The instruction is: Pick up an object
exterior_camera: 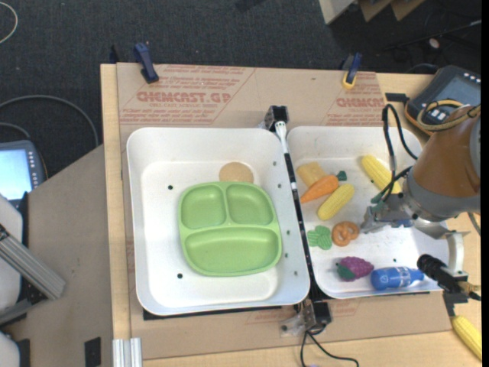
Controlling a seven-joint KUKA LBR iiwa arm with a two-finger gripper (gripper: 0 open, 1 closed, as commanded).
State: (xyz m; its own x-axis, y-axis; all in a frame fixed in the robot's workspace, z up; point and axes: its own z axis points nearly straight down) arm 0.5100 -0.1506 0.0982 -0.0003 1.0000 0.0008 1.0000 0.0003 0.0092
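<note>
Sitting in the left bin (145, 205): a green divided plate (228, 228). Lying in the right bin (328, 140): carrot (319, 189), corn cob (335, 201), and a pretzel (344, 233) just left of the fingers (371, 222). Hovering low; finger spread impossible to tell.

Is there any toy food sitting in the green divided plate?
No, the green divided plate lies bare in the left bin, with the round tan piece just beyond its far rim.

green tray (228, 230), orange carrot (319, 189), blue bottle (395, 278)
</note>
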